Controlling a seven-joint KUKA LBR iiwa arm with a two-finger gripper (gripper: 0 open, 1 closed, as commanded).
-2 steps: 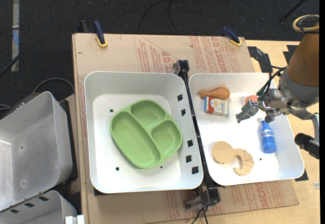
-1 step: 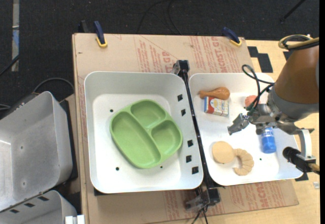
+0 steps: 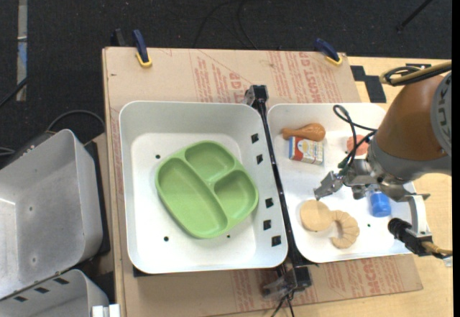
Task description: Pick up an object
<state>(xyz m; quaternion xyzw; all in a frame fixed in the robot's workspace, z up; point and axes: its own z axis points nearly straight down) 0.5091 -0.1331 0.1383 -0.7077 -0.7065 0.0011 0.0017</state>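
Evidently poised for a pick: hand low over the right bin, below and slightly right of the carton, at the end of the arm reaching in from the right. Probably brought there because of the cluster of loose things in easy reach. Closest, directly below the carton and just under the hand, a tan round piece; touching it on the far side from the carton's column, a tan ridged piece. Below and well right of the carton, a blue object, tucked close against the wrist. Just above the carton, nearly touching it, a toy drumstick, lying flat. Left of the carton, across the divider, a green divided plate flat in the left bin, likely too broad for an easy grip. Both bins side by side on the brown surface. As for the hand's opening, wide or narrow: cannot tell, dark metal blurred against cables and shadow. Right of the carton, a red thing, mostly covered by the arm, shape unreadable. Blue object likewise partly masked by the wrist. No pick made so far, to judge by the things lying on the bin floor.
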